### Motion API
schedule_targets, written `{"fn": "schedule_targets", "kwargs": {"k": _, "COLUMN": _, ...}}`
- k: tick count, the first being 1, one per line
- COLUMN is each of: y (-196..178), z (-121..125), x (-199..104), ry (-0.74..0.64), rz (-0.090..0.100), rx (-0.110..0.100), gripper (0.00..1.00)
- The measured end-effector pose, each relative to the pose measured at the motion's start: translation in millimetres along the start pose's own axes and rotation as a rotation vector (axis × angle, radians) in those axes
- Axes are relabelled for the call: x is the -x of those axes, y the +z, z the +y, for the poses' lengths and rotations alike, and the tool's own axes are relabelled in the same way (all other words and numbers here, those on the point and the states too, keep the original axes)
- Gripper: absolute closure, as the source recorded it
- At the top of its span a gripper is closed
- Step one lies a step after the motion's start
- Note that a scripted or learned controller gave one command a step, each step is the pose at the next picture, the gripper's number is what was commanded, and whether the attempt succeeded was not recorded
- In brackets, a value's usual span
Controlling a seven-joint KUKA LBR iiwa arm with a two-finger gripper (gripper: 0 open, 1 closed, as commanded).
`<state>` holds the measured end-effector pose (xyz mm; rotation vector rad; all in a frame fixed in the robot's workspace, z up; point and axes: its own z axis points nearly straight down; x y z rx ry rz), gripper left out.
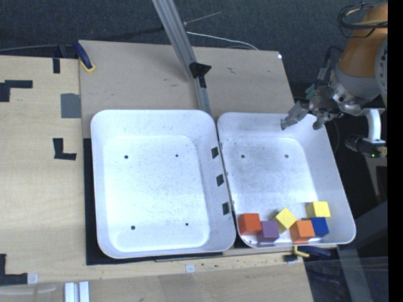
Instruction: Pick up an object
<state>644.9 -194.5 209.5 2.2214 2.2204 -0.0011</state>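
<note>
The arm (362,55) comes in from the right, its orange band up by the top right corner, wrist angled down and leftward. The tool (303,119) hangs over the far right corner of the right bin (327,153), its two fingers spread wide apart with nothing between them; one fingertip (286,123) points at the bin's back rim, the other sits nearer the right wall.

Down at the near edge of that bin the blocks crowd together: an orange block (250,223) at the left, a purple block (269,230) just beside it, a yellow block (286,218) tilted on its corner, then a second orange block (303,229) touching a blue block (319,226), with another yellow block (318,209) behind them. All of them are well apart from the tool.

The middle and far part of the right bin's floor lie open. The left bin (104,168) sits alongside, rims touching. A slanted metal rail (176,30) crosses the tabletop (138,74) behind the bins.
</note>
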Motion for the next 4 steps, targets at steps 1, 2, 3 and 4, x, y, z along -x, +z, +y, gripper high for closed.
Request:
{"fn": "schedule_targets", "kwargs": {"k": 1, "y": -10, "z": 1, "x": -2, "ry": -0.003, "rz": 0.0, "rx": 0.0, "gripper": 1.0}}
{"fn": "schedule_targets", "kwargs": {"k": 2, "y": -19, "z": -26, "x": -41, "ry": -0.005, "rz": 0.002, "rx": -0.002, "gripper": 1.0}}
{"fn": "schedule_targets", "kwargs": {"k": 3, "y": -12, "z": -161, "x": -105, "ry": -0.001, "rz": 0.003, "rx": -0.008, "gripper": 1.0}}
{"fn": "schedule_targets", "kwargs": {"k": 4, "y": 20, "z": -157, "x": -162, "ry": -0.006, "rz": 0.003, "rx": -0.006, "gripper": 1.0}}
